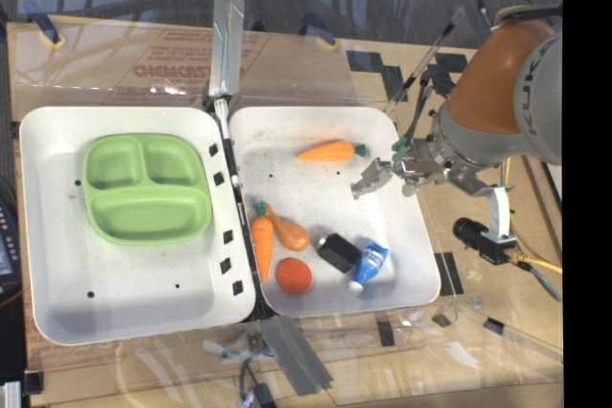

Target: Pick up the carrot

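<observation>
Grey arm (535,100) with a broad orange band (492,76) above the wrist, smooth and rounded. Below the band, a grey metal wrist block (459,158) cluttered with small fittings and a spot of green. Two-finger gripper (371,179) of pale grey metal, slim and angular. Thin black cables (421,81) looping along the wrist. White bracket (497,210) hanging under the wrist, next to a black cylinder (478,239).

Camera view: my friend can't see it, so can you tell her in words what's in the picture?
A robot arm reaches from the right over the right white bin, which holds two carrots, a tomato, a small squash and a bottle. The left bin holds a green plate.
</observation>
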